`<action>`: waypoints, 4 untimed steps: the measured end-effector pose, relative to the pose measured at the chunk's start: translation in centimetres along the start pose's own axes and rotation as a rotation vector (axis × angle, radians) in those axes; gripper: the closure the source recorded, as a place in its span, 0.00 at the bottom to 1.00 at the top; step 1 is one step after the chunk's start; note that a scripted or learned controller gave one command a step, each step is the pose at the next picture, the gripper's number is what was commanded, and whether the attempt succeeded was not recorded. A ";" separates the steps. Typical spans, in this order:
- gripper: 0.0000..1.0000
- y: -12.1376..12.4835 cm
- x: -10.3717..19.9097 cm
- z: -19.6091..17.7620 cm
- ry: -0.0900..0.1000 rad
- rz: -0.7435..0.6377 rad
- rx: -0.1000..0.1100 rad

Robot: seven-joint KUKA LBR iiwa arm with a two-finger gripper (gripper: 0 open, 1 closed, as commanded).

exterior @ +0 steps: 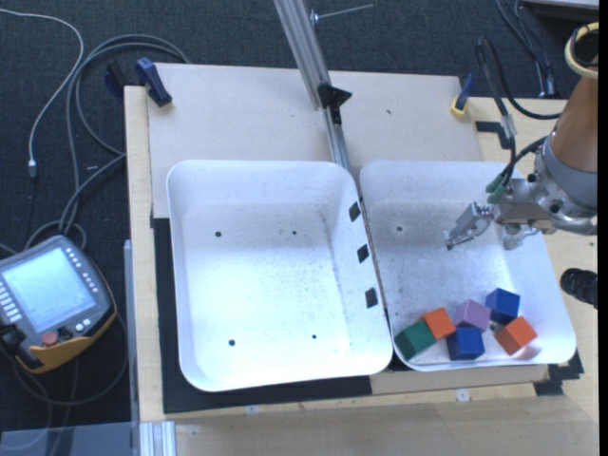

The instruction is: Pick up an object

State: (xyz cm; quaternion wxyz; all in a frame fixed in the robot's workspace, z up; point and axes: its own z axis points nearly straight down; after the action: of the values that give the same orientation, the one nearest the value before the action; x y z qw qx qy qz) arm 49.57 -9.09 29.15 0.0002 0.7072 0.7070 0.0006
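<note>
Blocks clustered in near corner of right bin [541, 283]: green cube [414, 338], orange cube [439, 323], dark blue cube [465, 342], lilac block [472, 313], blue cube [503, 303], orange cube [516, 334], several touching. Matte, hard-edged. Gripper [463, 231] above bin floor, well behind them, nothing visibly held; finger spread hard to make out. Left bin [190, 188] speckled. Aluminium rail [302, 41] crosses far worktop [237, 112].

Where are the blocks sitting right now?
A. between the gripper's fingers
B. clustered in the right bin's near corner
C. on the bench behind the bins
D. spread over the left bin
B: the green block, orange blocks and blue blocks huddle at the near end of the right bin, below the gripper.
</note>
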 end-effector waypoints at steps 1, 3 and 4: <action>0.00 5.8 5.1 -6.5 0.000 -0.009 -0.010; 0.00 3.6 11.2 9.3 0.000 -0.004 0.000; 0.00 6.8 1.6 -4.8 -0.004 0.004 -0.011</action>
State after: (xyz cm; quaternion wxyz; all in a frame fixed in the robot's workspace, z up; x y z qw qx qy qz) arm 56.34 -7.46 33.98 0.0056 0.7086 0.7056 0.0030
